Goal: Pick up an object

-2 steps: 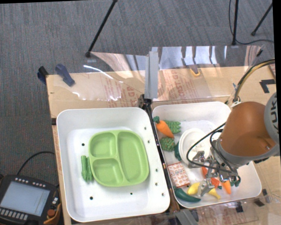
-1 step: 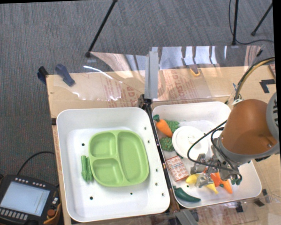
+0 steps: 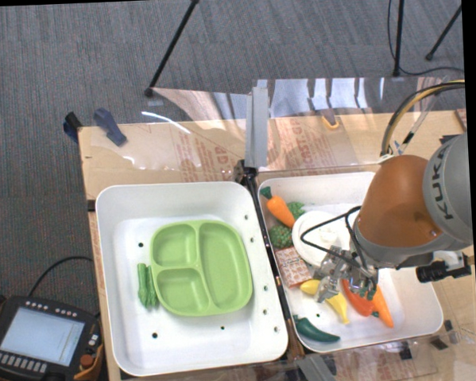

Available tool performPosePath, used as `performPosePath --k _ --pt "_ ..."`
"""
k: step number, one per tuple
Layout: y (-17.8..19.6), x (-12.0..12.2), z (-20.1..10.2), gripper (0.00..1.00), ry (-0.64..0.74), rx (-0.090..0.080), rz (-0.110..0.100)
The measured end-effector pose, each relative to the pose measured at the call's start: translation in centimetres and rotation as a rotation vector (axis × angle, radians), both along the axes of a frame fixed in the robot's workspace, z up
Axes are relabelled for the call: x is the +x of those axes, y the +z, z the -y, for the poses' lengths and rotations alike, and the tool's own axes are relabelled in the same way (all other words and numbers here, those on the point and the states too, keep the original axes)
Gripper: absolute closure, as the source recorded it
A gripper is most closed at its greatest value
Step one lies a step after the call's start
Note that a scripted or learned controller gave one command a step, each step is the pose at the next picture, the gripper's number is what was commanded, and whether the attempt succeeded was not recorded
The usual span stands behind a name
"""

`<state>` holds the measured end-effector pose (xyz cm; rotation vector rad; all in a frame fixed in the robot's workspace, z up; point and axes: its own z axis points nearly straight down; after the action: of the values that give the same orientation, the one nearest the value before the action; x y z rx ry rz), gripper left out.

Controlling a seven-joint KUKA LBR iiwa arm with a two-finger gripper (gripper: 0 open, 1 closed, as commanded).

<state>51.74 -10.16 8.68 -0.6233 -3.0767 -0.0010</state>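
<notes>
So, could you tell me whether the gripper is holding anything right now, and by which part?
It cannot be told. The gripper is down among the toy vegetables in the right bin, over a yellow piece and an orange carrot, but no grasp is visible.

Fixed overhead camera, slanted downward, both bins (image 3: 113,232) in frame

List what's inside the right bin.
Right bin holds a carrot, white plate, patterned card, yellow pieces, an orange-red piece and a dark green pepper. The arm covers its right part.
</notes>
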Motion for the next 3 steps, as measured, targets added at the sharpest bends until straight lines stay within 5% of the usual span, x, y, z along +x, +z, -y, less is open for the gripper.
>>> performPosePath --k 1,2,3 --pt "10.4 3.3 -8.8 1.00 -0.157 0.001 0.009" --pt "18.8 12.0 -12.6 1.00 -0.171 0.000 0.012" --pt "19.2 2.7 -7.2 1.00 0.068 -0.001 0.002"
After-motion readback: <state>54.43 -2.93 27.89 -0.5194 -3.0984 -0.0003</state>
